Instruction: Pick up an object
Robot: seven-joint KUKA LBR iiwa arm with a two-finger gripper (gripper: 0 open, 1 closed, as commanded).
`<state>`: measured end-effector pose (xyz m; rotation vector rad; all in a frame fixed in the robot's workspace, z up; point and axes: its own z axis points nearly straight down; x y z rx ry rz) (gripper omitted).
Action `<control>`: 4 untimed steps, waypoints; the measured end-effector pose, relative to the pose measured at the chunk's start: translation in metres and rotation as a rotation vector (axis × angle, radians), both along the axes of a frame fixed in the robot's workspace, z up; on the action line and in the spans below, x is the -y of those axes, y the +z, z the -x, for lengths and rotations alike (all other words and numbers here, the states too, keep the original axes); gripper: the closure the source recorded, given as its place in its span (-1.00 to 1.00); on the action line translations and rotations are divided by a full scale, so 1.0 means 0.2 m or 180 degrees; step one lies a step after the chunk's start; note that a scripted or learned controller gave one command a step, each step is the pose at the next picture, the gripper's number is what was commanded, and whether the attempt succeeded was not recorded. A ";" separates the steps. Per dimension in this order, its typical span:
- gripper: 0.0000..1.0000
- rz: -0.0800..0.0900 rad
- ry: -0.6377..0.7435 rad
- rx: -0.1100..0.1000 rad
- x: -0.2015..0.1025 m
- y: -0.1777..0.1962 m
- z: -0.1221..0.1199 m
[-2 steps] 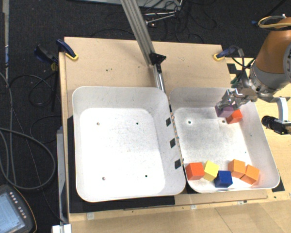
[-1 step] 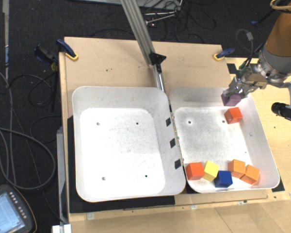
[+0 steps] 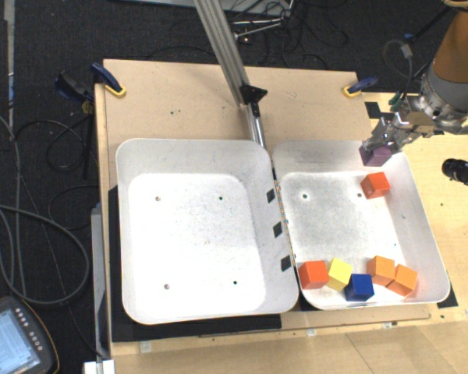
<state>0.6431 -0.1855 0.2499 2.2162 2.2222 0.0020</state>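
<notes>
The end effector (image 3: pixel 381 145) hangs over the far right corner of the right bin (image 3: pixel 421 232), and a purple block (image 3: pixel 377 155) sits at its tip, seemingly between the fingers, raised above the bin's far rim. The end effector looks closed on that block, though the fingers themselves are small and partly blurred. Behind it the grey wrist and the orange band (image 3: pixel 457 49) run off toward the bench's far right corner.

Just below the purple block, an orange cube (image 3: pixel 374 185) lies on the bin floor near the far right side, apart from the end effector. Along the near edge of the same bin a row of blocks lies close together: an orange-red cube (image 3: pixel 313 273), a yellow cube (image 3: pixel 339 273) beside it, a blue cube (image 3: pixel 359 287), then two orange cubes (image 3: pixel 394 274) touching each other toward the near right corner.

The left bin (image 3: pixel 140 209) sits beside it on the bench (image 3: pixel 187 100).
</notes>
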 end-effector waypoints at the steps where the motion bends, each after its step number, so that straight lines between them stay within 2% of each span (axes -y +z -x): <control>1: 1.00 -0.0009 0.0013 -0.0014 -0.25 0.03 0.11; 2: 1.00 -0.0010 0.0012 -0.0021 -0.46 -0.01 0.19; 3: 1.00 -0.0011 0.0018 -0.0016 -0.72 0.02 0.29; 4: 1.00 -0.0010 0.0016 -0.0020 -0.95 -0.05 0.36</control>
